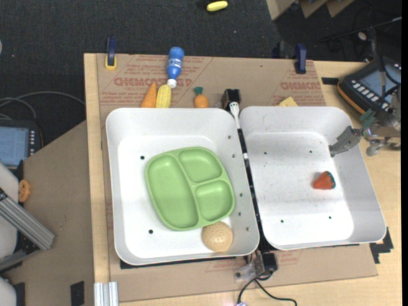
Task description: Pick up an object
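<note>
Two white bins side by side, with the gripper (341, 142) at the right bin's (299, 231) three o'clock rim.

One red strawberry (324, 181) lies in the right bin toward four o'clock, just below the grey gripper and apart from it; whether its fingers are apart or together cannot be told. The left bin (127, 171) holds a green divided plate (189, 187) at its centre and a tan round cookie (217, 236) touching the plate's five o'clock edge. On the cardboard at twelve o'clock of the left bin sit a blue and white bottle (174, 64), a corn cob (164, 95) and two carrots (201, 99).
</note>
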Available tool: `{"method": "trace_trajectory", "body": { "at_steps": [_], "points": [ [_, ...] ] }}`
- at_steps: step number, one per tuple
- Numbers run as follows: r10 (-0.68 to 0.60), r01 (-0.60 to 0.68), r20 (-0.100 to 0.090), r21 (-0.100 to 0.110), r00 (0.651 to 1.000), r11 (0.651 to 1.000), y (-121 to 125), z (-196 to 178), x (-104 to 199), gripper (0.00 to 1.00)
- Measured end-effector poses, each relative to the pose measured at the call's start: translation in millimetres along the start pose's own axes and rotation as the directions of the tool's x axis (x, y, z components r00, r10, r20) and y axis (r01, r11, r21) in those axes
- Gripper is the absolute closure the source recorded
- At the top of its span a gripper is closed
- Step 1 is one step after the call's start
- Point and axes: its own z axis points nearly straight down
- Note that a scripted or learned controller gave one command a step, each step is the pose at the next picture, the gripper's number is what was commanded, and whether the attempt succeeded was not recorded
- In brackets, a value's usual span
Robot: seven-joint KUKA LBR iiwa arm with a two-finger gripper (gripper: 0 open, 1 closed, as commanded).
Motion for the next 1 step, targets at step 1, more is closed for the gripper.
{"method": "trace_trajectory", "body": {
  "at_steps": [1],
  "points": [
    [0.003, -0.003, -0.003, 0.01, 1.0, 1.0, 1.9, 99.0, -30.2, 0.0]
  ]
}}
